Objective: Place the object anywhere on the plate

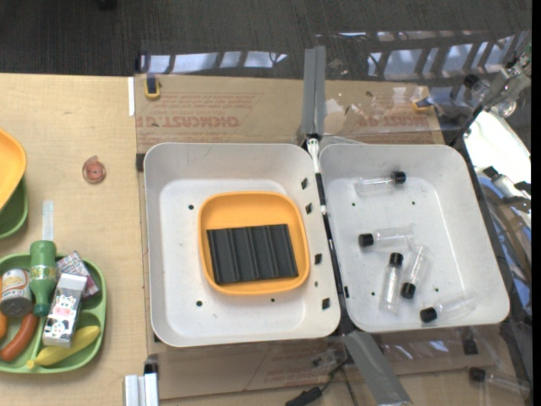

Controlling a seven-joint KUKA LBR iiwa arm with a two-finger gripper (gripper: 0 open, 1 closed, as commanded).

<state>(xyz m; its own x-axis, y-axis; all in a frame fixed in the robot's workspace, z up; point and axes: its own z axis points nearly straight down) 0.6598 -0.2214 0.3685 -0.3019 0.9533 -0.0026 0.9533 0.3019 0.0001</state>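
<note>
An orange plate [252, 204] with rounded corners lies in the middle of the left white bin [169, 227]. A dark grey ribbed rectangular block [254, 254] lies flat on the plate and covers most of its inside. Several clear vials with black caps lie loose in the right white bin [473, 227], one near its back [380, 181] and a cluster toward the front [404, 271]. Part of the robot arm [500, 129] shows at the upper right edge, outside the right bin.
On the wooden table at the left stands a green tray [84, 345] with toy food and a green bottle [41, 271]. A yellow bowl [8, 172] and a small pink disc [94, 171] lie further back. Cardboard lies under both bins.
</note>
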